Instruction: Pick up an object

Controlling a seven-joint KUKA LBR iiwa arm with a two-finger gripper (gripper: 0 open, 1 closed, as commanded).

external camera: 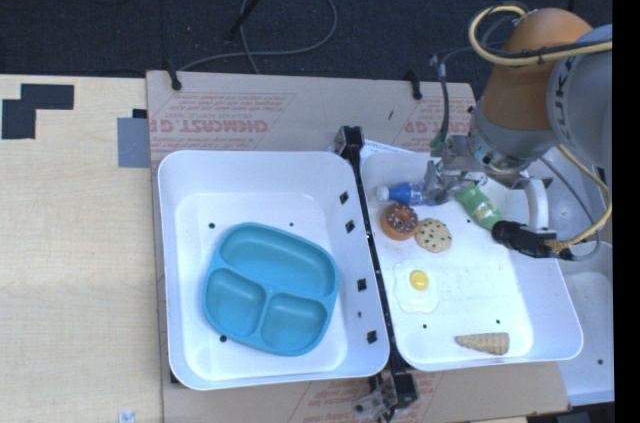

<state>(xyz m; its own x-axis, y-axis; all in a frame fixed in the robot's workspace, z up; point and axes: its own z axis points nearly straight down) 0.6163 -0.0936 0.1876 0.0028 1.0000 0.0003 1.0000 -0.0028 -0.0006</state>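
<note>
Gripper [437, 179]: low over the far part of the right bin [545, 311], its dark fingers pointing down and toward the view's left; whether they stand apart or closed cannot be made out, and nothing can be seen held between them.
Blue bottle [404, 194]: lies on its side just left of the fingertips, touching or nearly so — contact cannot be told; long axis runs roughly left to right, its white end toward the view's left.
Green bottle [478, 205]: lies on its side just right of the gripper, long axis slanting from upper left to lower right; its upper end is hidden under the wrist.
Doughnut [399, 222]: flat on the bin floor, just below and left of the gripper, beside the blue bottle.
Cookie [433, 235]: just below the gripper, touching or almost touching the doughnut.
Fried egg [418, 286]: flat, well below the gripper toward the near side.
Cone wedge [484, 343]: far below the gripper near the bin's front edge, its point toward the view's left.
Arm [540, 91]: enters from the right, bent downward — orange band uppermost, grey wrist beneath; cables loop around it.
Left bin [190, 181]: well left of the gripper, holding a blue divided plate [270, 287].
</note>
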